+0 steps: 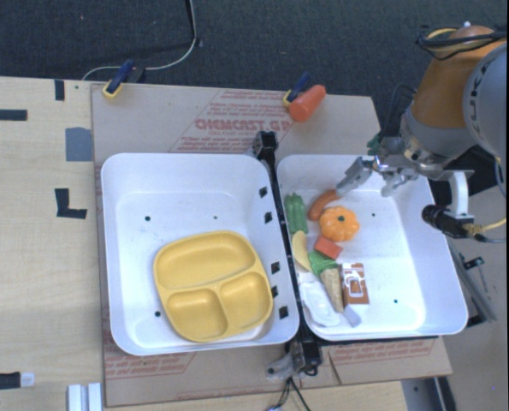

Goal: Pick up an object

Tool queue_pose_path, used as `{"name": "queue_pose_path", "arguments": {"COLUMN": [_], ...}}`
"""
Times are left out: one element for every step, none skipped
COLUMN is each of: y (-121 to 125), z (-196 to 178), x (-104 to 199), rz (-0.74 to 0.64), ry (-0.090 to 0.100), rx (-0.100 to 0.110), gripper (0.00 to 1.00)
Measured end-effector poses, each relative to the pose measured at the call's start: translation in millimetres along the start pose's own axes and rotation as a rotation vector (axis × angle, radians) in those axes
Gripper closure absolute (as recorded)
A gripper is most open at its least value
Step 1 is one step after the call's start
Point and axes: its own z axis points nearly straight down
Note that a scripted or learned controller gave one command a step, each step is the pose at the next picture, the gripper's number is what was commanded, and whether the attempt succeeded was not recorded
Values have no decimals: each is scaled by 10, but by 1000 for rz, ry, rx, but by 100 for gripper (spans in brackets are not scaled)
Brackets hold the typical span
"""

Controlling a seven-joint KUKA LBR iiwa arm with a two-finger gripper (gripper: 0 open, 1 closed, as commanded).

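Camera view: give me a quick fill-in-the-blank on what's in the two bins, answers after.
1. The yellow divided tray lies in the ____ bin.
2. The small pumpkin is coloured ____.
3. The gripper hovers over the ____ bin.
4. The green vegetable lies against that bin's ____ wall.

Answers: left; orange; right; left

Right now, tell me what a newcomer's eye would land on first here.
The yellow divided tray lying in the left bin stands out most. Next comes the small orange pumpkin among toy foods in the right bin, with the tool open just above it.
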Motion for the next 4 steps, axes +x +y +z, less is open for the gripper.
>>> {"name": "queue_pose_path", "arguments": {"y": [135, -306, 352, 326], "z": [1108, 1028, 1054, 1051], "x": [341, 217, 342, 391], "rz": [-1, 4, -5, 5], "ry": [-2, -1, -8, -16], "rx": [-5, -17, 12, 4], "gripper": [0, 0, 0, 0]}}
